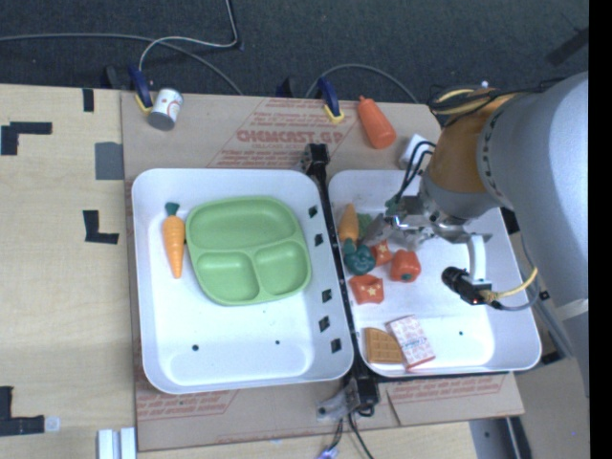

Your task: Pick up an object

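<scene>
My gripper (395,224) hangs low over the upper middle of the right bin (478,338), at the end of the grey arm with the orange band (459,156). Just left of it and below lies a cluster of small toys: an orange piece (347,224), a teal piece (360,257), a small red piece (382,252), a red-orange round piece (405,267) and a red block (368,291). The gripper stands right above the small red piece; whether it touches any toy is hidden by the wrist.
A cracker (382,345) and a pink-and-white packet (412,340) lie at the right bin's front. The left bin (229,366) holds a green divided plate (251,249) and a toy carrot (173,240). Behind the bins lie an orange toy (376,122) and a small can (165,107).
</scene>
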Controlling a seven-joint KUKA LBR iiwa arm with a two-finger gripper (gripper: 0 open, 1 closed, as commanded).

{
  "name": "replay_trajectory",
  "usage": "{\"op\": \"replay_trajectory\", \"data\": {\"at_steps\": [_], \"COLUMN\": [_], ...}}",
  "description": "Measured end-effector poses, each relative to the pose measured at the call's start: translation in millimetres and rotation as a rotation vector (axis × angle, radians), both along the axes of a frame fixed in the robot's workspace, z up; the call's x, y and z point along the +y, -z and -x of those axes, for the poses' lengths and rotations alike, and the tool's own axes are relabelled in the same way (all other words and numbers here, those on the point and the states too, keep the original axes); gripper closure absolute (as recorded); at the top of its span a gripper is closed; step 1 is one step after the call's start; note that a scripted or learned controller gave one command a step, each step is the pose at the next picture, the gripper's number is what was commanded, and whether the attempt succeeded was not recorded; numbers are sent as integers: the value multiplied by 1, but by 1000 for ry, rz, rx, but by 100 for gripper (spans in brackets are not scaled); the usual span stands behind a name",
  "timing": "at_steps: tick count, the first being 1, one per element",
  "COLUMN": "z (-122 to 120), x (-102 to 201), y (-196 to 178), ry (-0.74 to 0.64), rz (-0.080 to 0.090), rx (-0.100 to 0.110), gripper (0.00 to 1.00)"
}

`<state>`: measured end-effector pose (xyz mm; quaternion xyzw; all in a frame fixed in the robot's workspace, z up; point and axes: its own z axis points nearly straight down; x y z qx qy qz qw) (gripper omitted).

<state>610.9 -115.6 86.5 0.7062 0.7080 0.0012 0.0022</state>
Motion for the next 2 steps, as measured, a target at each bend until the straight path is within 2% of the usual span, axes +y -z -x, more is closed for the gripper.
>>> {"op": "replay_trajectory", "data": {"at_steps": [1,2], "z": [38,37], "x": [-6,-7], "y": [0,-10], "ry": [1,1], "rz": [1,2], "rx": [-1,-1], "gripper": [0,100]}}
